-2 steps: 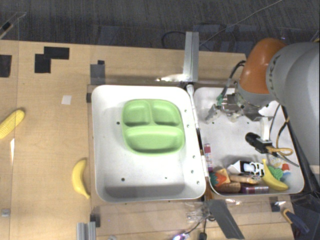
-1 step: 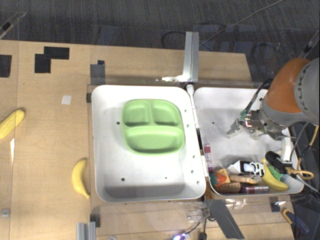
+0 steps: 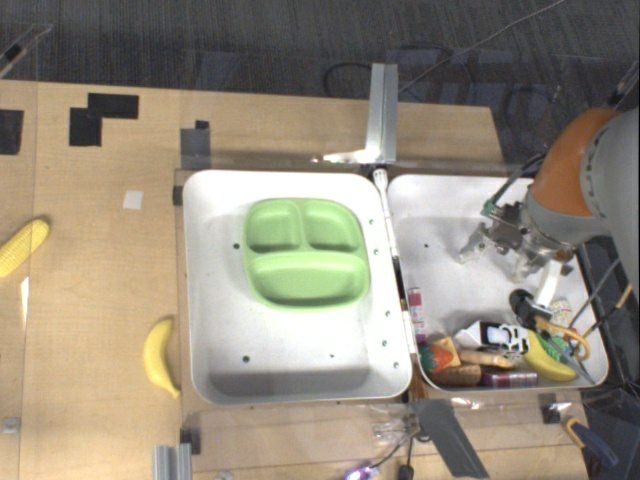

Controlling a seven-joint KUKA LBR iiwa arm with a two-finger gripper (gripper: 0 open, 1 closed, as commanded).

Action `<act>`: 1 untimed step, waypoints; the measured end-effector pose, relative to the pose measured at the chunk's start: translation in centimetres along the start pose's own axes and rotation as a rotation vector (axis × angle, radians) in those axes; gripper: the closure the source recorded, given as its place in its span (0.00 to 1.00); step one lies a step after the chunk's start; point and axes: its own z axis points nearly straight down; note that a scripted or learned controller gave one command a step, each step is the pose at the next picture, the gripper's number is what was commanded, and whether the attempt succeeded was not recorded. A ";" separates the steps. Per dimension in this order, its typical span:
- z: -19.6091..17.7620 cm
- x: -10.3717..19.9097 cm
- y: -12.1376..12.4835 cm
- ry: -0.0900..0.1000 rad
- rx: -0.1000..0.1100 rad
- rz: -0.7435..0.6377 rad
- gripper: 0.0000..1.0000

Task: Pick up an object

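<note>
The gripper (image 3: 497, 245) hovers open and empty at right of frame, over the right bin (image 3: 440, 268).

It looked like a robotics lab: a pale wooden table (image 3: 90, 298) carried two shallow white bins (image 3: 200, 298) bolted to metal framing (image 3: 383, 113), with black cables (image 3: 480, 43) trailing over grey carpet (image 3: 250, 18).

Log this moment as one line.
gripper: over right bin, holding nothing seen | items: bin's near edge | green tray: left bin
</note>
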 end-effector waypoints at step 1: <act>-0.1 -3.4 -2.7 0.000 -0.004 -0.199 0.00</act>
